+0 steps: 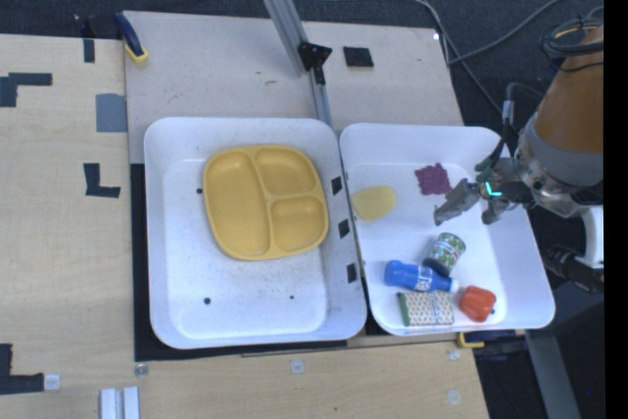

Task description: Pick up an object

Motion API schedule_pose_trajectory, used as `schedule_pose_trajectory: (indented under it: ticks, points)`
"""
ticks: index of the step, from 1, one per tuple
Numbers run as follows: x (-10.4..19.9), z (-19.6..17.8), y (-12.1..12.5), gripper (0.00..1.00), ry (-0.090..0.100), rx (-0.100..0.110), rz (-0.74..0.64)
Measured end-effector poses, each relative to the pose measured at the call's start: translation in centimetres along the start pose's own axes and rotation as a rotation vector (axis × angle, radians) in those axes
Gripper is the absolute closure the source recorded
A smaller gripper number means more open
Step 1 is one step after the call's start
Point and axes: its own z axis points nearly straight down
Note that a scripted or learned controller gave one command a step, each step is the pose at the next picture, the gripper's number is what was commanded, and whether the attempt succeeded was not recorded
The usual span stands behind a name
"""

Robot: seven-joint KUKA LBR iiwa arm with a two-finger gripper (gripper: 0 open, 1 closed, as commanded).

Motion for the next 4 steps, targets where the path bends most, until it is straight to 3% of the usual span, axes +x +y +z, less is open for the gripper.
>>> schedule_pose_trajectory:
  ticks: [1,3,4]
  points:
    - [0.0,-0.1,0.1,0.0,-0.001,-0.002,0.0]
    - [-0.1,8.8,-0.6,0.0,-0.001,0.003,0.002]
    - [-1.1,13.7,0.3,0.0,-0.007,-0.011,0.004]
